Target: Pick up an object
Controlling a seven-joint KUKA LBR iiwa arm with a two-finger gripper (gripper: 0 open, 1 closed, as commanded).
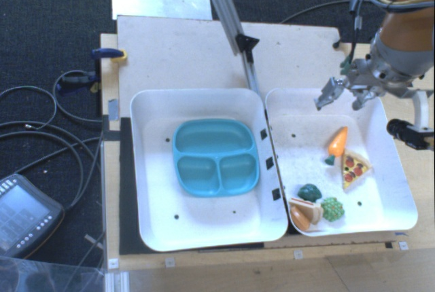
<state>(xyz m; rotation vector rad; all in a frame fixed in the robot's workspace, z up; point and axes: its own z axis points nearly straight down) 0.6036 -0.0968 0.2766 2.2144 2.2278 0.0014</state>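
In the right bin [299,122] lie several toy foods: an orange carrot [337,142], a pizza slice [354,169], a dark green piece [310,192], a light green broccoli [332,208] and a sandwich-like piece [304,213] in the near corner. My gripper [344,96] hangs over the bin's far edge, above and behind the carrot. Its two fingers [329,94] stand apart and open, with nothing between them.
The left bin [153,168] holds a blue divided plate [215,155]. A slanted metal pole [224,2] crosses the back down to the seam between the bins. Cables and a control pendant [24,216] lie on the floor at left.
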